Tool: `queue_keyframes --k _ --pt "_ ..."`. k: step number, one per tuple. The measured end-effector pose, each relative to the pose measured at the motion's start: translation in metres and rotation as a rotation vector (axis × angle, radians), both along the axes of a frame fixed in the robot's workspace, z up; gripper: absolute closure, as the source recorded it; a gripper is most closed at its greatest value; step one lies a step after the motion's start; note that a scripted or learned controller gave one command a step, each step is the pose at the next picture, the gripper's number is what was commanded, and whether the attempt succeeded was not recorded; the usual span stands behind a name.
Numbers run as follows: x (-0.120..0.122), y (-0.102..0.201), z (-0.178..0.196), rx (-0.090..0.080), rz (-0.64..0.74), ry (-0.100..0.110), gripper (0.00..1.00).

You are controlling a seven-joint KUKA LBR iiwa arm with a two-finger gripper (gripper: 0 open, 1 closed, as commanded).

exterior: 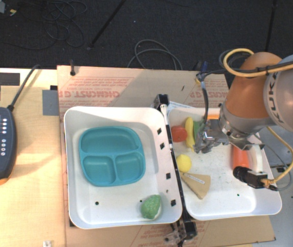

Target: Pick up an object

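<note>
My end effector (204,140) sits low in the right bin (270,207), beside the banana (189,130); grip state unclear.
Right bin: one banana, tomato (179,134), lemon (184,162), cheese wedge (198,183), carrot (240,157). Left bin (72,189): one teal tray (112,155), one broccoli (150,207).

My arm (270,94) enters from the right of the camera view, its grey link and broad orange band (249,89) foreshortened so that the wrist points steeply downward. Below the band a grey flange narrows to the gripper (204,139), which sits low and to the left of the wrist, its dark metal body angled toward the left. The fingers themselves are too small and shadowed to tell how they stand; a yellow cable (239,60) loops over the top of the band and a black fitting (249,176) hangs beneath the wrist.
</note>
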State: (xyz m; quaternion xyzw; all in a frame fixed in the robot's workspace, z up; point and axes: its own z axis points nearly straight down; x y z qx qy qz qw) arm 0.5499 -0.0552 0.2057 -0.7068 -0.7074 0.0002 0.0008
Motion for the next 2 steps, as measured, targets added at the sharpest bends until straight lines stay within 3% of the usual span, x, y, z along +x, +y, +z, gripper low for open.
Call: queue_keyframes --k 1,2 --pt "0.027 -0.004 -0.016 -0.001 0.003 0.001 1.0" --pt "0.063 -0.043 -0.011 -0.003 -0.003 -0.002 1.0"
